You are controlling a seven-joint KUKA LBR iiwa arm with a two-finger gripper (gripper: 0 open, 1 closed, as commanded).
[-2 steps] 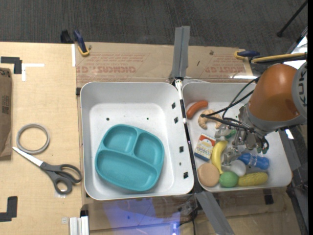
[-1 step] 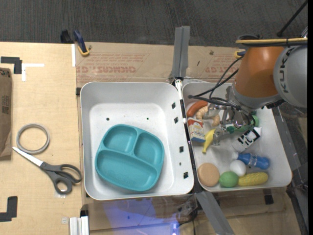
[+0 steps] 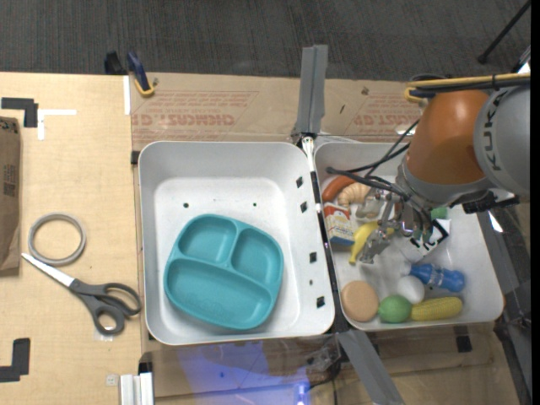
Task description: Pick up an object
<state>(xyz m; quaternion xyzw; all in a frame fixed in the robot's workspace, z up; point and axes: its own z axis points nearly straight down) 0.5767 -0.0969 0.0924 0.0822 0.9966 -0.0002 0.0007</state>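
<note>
My gripper (image 3: 377,241) hangs low inside the right bin (image 3: 481,251), under the grey arm with its orange band (image 3: 451,137). Its tip is right at a small yellow banana (image 3: 364,240), which lies partly under it; whether they touch is unclear. Close by are a printed carton (image 3: 339,224), a tan croissant (image 3: 354,193) and a red item (image 3: 336,183) at the bin's back left. Along the front lie a tan egg-shaped piece (image 3: 360,300), a green ball (image 3: 393,310), a yellow corn cob (image 3: 436,309), a white ball (image 3: 411,288) and a blue toy (image 3: 439,277).
The left bin (image 3: 160,175) holds a teal divided plate (image 3: 224,270). Scissors (image 3: 89,294) and a tape roll (image 3: 56,238) lie on the wooden bench at the left. A grey divider post (image 3: 311,91) stands between the bins at the back.
</note>
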